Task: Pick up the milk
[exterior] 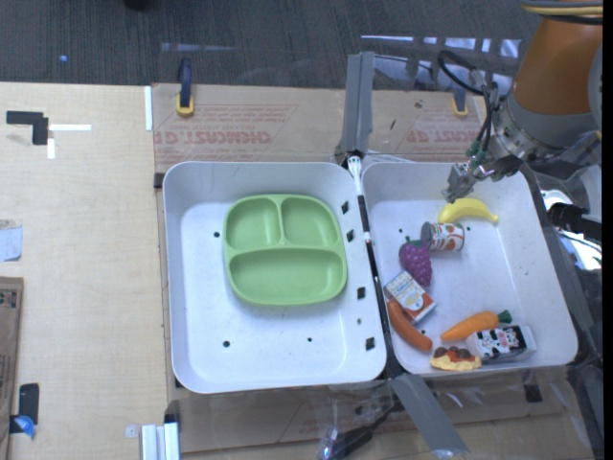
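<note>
Well apart: gripper [466,175], milk [502,342].

One fixed camera looks down on the tabletop [77,257] from above at a slant, far enough off to take in both white bins whole. The left bin [192,286] sits mid-frame, the right bin [536,257] beside it toward the right edge, where the arm [560,56] reaches in. Dark floor crosses the top
</note>
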`<state>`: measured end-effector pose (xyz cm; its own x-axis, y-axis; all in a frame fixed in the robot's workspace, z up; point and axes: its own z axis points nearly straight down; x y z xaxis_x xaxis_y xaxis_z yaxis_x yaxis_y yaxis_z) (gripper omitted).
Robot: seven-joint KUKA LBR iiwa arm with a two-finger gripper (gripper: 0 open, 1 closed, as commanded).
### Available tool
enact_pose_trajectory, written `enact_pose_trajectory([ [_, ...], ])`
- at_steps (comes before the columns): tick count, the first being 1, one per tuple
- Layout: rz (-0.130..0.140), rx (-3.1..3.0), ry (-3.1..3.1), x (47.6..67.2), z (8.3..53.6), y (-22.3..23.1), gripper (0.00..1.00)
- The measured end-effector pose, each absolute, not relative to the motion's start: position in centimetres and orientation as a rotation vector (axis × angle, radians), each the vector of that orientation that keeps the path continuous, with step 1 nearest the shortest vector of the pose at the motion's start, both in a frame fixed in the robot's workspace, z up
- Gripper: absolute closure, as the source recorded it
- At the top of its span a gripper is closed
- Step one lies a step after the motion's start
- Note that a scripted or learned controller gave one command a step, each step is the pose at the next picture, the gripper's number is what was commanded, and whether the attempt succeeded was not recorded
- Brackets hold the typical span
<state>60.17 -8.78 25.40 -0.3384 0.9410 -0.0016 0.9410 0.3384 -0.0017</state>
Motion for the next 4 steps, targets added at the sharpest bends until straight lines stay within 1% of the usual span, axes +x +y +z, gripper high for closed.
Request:
enact_pose_trajectory([
  [1, -0.005, 1.808, 2.570, 60.1, 25.3, -8.8, 0.00],
  [2, -0.006, 1.772, 2.598, 57.3, 23.4, -3.1, 0.00],
  [3, -0.006, 1.739, 2.621, 54.7, 19.4, -10.9, 0.00],
  [4, -0.002, 1.726, 2.627, 52.5, 9.0, -15.1, 0.00],
])
